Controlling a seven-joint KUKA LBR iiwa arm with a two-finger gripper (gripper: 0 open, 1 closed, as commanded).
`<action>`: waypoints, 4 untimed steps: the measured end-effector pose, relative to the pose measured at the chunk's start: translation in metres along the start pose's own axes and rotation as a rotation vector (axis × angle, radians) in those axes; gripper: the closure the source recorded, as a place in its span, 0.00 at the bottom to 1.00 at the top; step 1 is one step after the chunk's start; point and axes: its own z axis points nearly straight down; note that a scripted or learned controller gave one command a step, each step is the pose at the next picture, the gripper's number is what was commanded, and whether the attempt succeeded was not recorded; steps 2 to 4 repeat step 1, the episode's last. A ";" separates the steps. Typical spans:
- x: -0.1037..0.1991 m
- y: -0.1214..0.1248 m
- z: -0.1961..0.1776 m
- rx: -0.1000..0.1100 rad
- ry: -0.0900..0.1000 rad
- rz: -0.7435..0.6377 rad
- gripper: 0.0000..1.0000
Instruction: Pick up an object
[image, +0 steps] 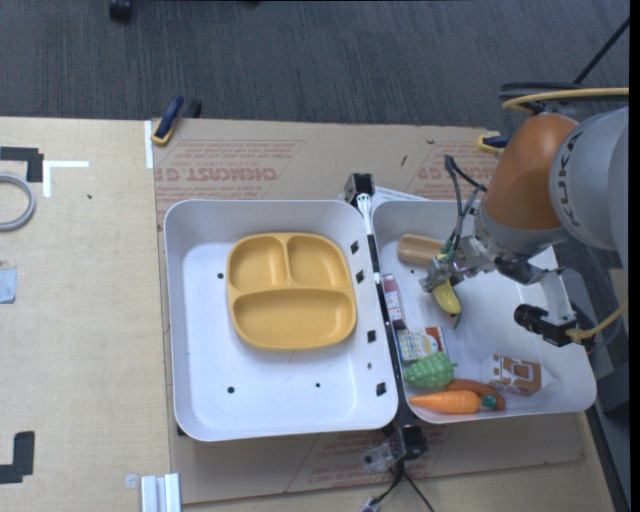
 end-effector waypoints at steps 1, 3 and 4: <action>-0.005 0.016 -0.055 0.009 0.003 0.176 1.00; -0.005 0.016 -0.055 0.009 0.003 0.176 1.00; -0.005 0.016 -0.055 0.009 0.003 0.176 1.00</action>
